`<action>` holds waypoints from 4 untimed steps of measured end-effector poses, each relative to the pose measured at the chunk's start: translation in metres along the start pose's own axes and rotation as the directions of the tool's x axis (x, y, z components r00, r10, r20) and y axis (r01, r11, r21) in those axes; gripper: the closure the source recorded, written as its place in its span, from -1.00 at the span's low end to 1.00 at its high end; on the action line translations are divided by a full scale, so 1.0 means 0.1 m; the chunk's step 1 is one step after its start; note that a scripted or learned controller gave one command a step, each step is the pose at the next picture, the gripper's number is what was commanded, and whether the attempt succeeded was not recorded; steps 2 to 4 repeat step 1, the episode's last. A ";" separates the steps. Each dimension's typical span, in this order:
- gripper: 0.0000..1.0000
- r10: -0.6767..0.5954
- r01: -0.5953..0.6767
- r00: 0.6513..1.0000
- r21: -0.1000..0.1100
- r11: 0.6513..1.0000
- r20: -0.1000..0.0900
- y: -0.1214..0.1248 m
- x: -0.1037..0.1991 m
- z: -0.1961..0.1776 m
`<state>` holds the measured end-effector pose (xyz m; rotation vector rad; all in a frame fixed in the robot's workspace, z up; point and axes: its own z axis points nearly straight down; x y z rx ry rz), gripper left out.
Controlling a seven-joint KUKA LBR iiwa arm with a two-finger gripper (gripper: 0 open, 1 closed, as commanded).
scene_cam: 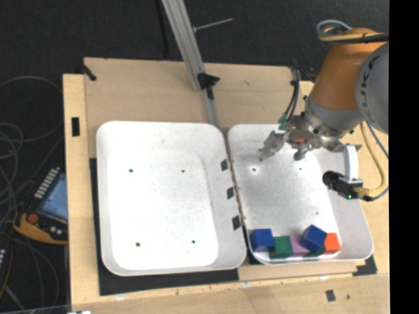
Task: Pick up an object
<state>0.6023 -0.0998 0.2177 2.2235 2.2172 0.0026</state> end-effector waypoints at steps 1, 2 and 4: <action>-1.00 0.000 0.000 1.000 0.012 1.000 -0.001 -0.93 -0.15 0.75; -1.00 0.000 0.000 1.000 0.012 1.000 -0.001 -0.93 -0.15 0.75; -1.00 0.000 0.000 1.000 0.012 1.000 -0.001 -0.93 -0.15 0.75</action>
